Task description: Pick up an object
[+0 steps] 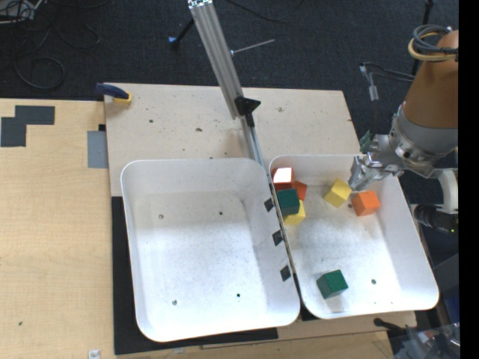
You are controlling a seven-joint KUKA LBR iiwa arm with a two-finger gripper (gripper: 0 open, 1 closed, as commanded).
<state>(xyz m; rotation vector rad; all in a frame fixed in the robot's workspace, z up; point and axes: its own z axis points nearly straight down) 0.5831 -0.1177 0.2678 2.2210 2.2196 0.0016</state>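
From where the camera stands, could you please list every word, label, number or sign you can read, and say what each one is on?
No readable text anywhere.
The blocks, such as the orange block and green block, have plain faces.
The checkered tag atop the metal rail is a pattern, not writing.
The black tabs on the bin wall between the two bins are too small to show any marks.

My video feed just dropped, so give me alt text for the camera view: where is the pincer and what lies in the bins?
The pincer hangs over the right bin, between a yellow block and an orange block. By the divider sits a cluster of white, orange, green and yellow blocks; a lone green block lies near the front.
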